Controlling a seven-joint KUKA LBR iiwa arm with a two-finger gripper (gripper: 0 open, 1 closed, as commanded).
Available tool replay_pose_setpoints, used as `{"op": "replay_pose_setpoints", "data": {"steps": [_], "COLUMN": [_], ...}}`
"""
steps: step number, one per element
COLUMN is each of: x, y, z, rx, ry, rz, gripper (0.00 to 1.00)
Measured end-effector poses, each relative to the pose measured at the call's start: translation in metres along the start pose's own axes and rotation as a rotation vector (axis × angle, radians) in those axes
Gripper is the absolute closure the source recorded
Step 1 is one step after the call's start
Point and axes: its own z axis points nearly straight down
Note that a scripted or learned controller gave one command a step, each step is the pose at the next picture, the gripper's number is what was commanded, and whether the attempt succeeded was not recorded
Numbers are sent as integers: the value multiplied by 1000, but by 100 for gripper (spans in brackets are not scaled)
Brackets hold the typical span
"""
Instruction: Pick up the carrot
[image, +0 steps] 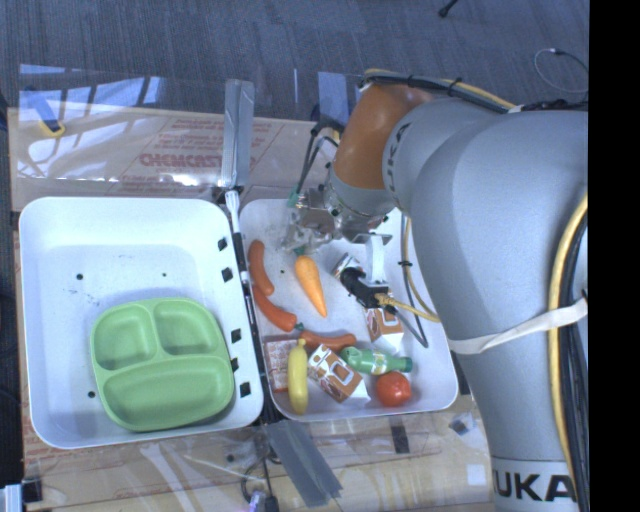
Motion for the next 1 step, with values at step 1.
{"op": "replay_pose_setpoints", "data": {"steps": [1], "x": [38], "y": [-4], "z": [-127], "rx": [-3], "ry": [1], "rz": [89], "gripper": [100]}}
